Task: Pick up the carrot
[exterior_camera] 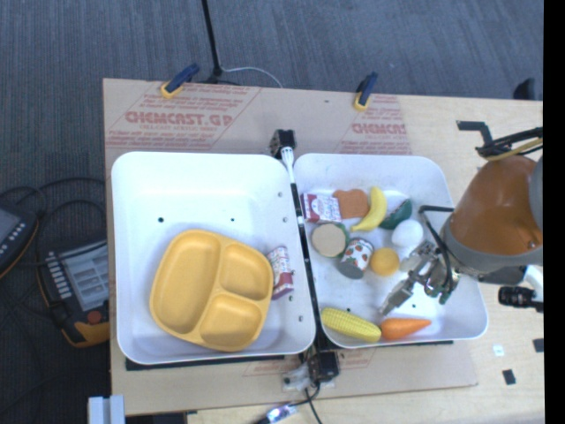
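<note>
Two shallow white bins are seen from above, side by side on a bench. The left bin [132, 201] carries a yellow divided plate [212, 288] and a small red-and-white packet [281, 270] beside the shared wall. The right bin [441, 179] is crowded with toy food, which leaves little free floor.

The carrot [407, 328] is found in the near right corner of the right bin, close to the front wall, just beside an ear of corn [351, 324] on its left. It lies flat, with its long axis roughly parallel to the front wall. The thicker end is turned toward the corn and the taper is directed toward the bin's right wall.

The gripper [415, 287] is held just behind the carrot, its fingers slanting down toward the bin floor. Nothing is seen between the fingers; how far apart they stand cannot be told. The placement is judged to be an approach from the arm's side, chosen to keep clear of the orange ball [384, 261] and white egg [407, 234] nearby.
</note>
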`<act>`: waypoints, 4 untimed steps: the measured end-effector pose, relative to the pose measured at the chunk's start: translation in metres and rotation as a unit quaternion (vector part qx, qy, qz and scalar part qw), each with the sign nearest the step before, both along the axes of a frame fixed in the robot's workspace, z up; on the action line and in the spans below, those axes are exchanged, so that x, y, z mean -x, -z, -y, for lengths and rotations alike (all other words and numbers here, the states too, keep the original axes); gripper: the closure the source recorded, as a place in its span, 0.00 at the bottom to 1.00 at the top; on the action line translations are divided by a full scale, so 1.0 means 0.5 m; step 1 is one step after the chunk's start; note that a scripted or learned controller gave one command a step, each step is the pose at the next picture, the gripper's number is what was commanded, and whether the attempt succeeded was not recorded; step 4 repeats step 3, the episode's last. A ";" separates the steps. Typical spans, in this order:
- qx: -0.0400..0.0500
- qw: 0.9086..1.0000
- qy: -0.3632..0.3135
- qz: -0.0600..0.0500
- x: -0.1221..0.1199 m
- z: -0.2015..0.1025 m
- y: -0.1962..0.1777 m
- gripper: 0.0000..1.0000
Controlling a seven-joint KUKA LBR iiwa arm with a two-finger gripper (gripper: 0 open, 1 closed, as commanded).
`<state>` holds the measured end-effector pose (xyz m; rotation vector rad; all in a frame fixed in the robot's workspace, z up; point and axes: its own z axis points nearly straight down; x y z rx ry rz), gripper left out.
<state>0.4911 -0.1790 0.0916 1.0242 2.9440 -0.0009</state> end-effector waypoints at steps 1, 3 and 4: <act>-0.004 0.993 0.115 -0.006 -0.123 -0.028 0.003 0.00; -0.004 0.985 0.172 -0.005 -0.324 0.055 -0.144 1.00; -0.004 0.985 0.172 -0.005 -0.324 0.055 -0.144 1.00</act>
